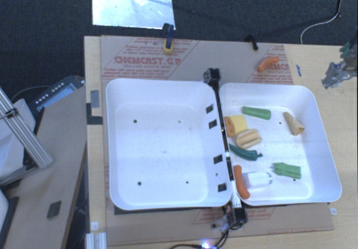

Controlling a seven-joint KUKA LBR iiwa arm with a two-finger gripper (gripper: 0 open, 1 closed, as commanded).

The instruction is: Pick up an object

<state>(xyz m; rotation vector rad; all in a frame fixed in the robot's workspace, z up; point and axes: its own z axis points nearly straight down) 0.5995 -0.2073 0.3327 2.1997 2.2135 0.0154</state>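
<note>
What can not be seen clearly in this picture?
- Gripper: camera view, cut by the right edge, too small to read.
- Clear object in the right bin: pale on white, shape unclear.
- Orange carrot: partly against the divider, outline unclear.

L bin [162,147] open; toys [246,139] crowd R.

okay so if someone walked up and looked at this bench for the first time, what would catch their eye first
Probably the cluster of small toy foods in the right bin: a yellow block, a green pepper, a cone and an orange carrot by the divider. The gripper hangs beyond that bin's far right corner, and another orange piece lies outside the bins.
</note>
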